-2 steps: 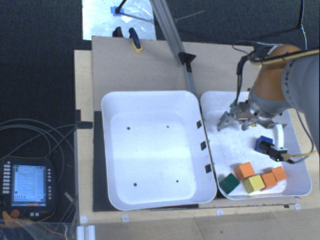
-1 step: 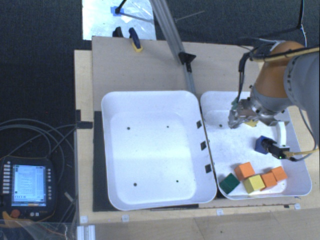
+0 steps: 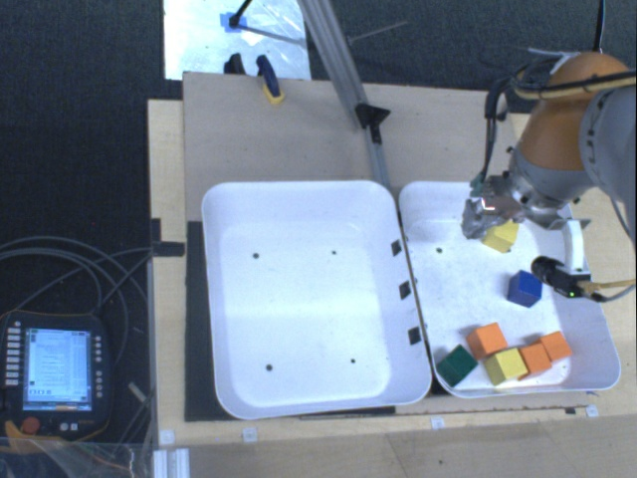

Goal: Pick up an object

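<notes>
Over the right bin (image 3: 597, 366), the gripper (image 3: 485, 217) hangs beside a yellow block (image 3: 502, 236), its grip hidden. A blue block (image 3: 525, 289) lies nearby; orange, yellow and green blocks cluster at the front.

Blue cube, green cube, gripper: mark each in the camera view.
blue cube (image 3: 525, 289), camera view, on its top face.
green cube (image 3: 457, 364), camera view, on its top face.
gripper (image 3: 485, 216), camera view, on the metal end over the yellow block (image 3: 502, 236).
</notes>
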`<state>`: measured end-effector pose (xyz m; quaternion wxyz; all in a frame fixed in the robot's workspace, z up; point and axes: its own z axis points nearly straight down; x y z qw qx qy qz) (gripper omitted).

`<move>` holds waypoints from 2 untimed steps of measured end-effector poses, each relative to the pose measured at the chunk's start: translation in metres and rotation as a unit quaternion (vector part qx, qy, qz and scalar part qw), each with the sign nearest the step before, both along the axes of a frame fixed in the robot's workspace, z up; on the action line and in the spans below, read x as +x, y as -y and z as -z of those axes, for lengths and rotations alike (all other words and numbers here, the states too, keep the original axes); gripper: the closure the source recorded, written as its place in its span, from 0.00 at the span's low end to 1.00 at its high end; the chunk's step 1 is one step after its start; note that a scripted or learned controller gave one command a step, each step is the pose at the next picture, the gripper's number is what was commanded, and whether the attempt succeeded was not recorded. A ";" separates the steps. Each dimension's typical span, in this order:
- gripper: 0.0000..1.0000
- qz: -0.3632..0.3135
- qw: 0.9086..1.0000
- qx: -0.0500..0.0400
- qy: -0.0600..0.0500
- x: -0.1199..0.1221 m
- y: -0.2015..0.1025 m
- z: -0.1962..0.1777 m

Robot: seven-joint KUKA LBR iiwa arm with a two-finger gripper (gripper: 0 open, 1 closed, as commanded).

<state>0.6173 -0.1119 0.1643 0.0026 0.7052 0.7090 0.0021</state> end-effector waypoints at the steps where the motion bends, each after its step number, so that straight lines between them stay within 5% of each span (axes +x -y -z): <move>1: 1.00 0.000 1.000 0.000 0.000 0.002 0.004 -0.045; 2: 1.00 0.000 1.000 0.000 0.000 0.003 0.008 -0.090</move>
